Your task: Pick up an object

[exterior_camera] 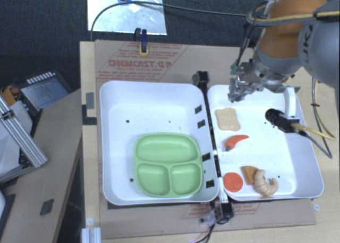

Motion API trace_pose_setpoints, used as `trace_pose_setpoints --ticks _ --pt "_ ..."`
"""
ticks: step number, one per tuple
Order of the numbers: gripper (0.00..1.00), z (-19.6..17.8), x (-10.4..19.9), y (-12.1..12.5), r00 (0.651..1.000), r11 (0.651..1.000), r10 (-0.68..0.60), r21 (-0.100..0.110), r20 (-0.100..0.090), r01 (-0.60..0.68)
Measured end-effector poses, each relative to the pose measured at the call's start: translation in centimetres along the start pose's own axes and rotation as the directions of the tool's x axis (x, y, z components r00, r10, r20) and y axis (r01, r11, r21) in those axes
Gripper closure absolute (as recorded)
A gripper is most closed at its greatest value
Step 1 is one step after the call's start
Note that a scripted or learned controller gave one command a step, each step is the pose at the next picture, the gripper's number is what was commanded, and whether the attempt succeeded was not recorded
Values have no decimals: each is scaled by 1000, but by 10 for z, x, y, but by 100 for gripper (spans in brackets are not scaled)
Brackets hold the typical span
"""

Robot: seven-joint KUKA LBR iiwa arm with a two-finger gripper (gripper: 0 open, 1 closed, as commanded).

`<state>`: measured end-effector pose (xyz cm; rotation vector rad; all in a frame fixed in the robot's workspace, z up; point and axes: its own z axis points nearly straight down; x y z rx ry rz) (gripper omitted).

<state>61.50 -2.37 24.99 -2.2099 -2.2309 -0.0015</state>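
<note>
In the right bin (303, 152) lie a tan slice of bread (227, 119), a red-orange pepper (235, 141), a round red tomato slice (232, 182), an orange wedge (249, 173) and a pale curled shrimp-like piece (265, 182). My gripper (236, 92) hangs over the far left part of this bin, just beyond the bread, with nothing seen between its fingers.
The left bin (119, 104) holds a green divided plate (167, 163) at its near right. A black divider strip (207, 130) runs between the bins. A grey device (45, 90) and a metal rail (18, 136) stand off the bench to the left.
</note>
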Motion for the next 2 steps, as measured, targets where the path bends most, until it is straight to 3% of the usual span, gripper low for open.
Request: trace_pose_setpoints --ticks 1,2 --pt "100 11 50 -28 1000 1000 1 2 0 -1" --pt "100 18 110 -40 1000 1000 0 0 0 0"
